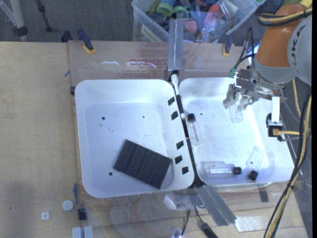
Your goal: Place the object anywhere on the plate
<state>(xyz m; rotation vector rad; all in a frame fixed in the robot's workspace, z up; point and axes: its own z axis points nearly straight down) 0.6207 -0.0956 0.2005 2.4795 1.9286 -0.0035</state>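
Note:
A dark grey ribbed rectangular plate (pixel 142 163) lies tilted on the floor of the left bin (pixel 99 98), near its front. My gripper (pixel 237 103) hangs over the back of the right bin (pixel 213 90). Its fingers are closed around a small clear vial (pixel 236 114) that pokes out below them. The plate is far to the left of the gripper, across the divider between the bins.
Three more clear vials with black caps lie in the right bin: one by the divider (pixel 191 127), one at the front (pixel 220 170), one at the front right (pixel 255 162). A tub of coloured toys (pixel 198 6) stands behind the bins.

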